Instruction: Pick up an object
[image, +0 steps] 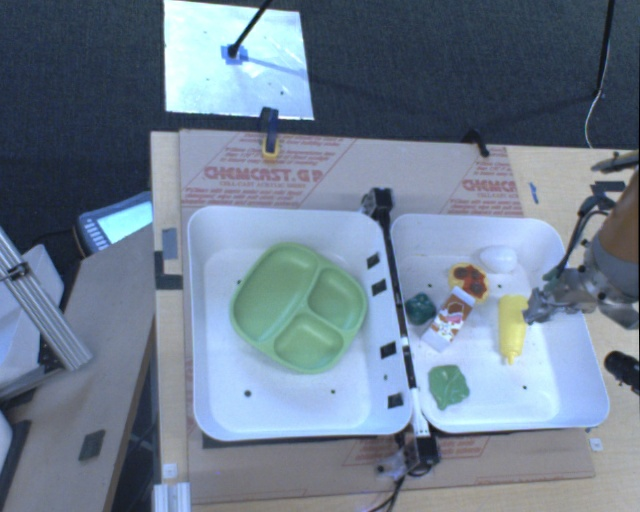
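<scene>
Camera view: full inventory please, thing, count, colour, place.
Shallow plastic bins: 2, white, side by side on the bench.
Divided plastic plate: 1, light green, middle of the left bin.
Yellow squeeze bottle: 1, yellow, right bin, right of centre.
Small carton: 1, white with red and orange print, right bin centre.
Dark green block: 1, right bin, by the divider.
Leafy green toy: 1, green, right bin front.
Round orange-red toy: 1, right bin rear.
White rounded object: 1, right bin rear.
Cardboard sheet: 1, tan, under the bins.
Gripper: 1, grey, beside the bottle.

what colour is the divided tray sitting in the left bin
Light green; the divided tray shows clearly in the camera view.
</scene>
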